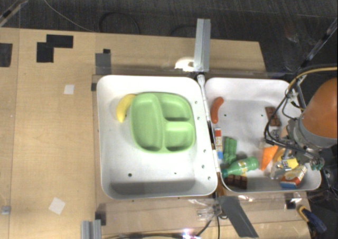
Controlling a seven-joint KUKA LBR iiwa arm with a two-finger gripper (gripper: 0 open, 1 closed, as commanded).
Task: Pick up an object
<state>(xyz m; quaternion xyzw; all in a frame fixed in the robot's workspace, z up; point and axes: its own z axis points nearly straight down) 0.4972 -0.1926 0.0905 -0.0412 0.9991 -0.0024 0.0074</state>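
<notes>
1. Clutter filled the right bin (248,87): a green bottle (240,167) lay on its side near the front wall, with a red sausage (217,109) well apart toward the back.
2. The end effector (288,165) hung low over the orange and yellow pieces at the bin's right end; its state I cannot tell.
3. The bottle looked light, stiff and smooth, so best taken across its body.
4. The left bin (108,143) held a green tray (161,121) touching a banana (123,108).

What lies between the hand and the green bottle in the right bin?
The hand sits low at the right bin's right side, among an orange piece and small packages. The green bottle lies to its left. The orange piece lies between them, so a straight sideways reach would probably bump it.
</notes>
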